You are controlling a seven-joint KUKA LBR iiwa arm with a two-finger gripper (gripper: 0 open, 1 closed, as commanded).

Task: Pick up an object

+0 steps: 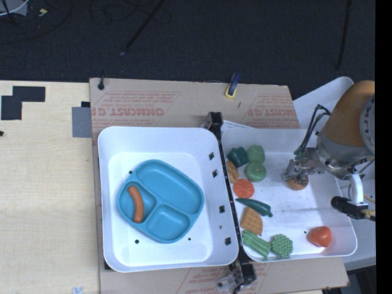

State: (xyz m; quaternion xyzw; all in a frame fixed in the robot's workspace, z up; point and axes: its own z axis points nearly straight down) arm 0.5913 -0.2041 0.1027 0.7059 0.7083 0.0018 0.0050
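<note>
Two white bins sat on the worktop (49,225): the left bin (116,146) held a blue tray (177,195) with a sausage (136,203), the right bin (278,141) scattered toy food. The claw (298,177) hung low over a small brownish piece (298,184), seemingly touching it; its grip I could not tell. A red tomato (320,236) lay well apart.
</note>
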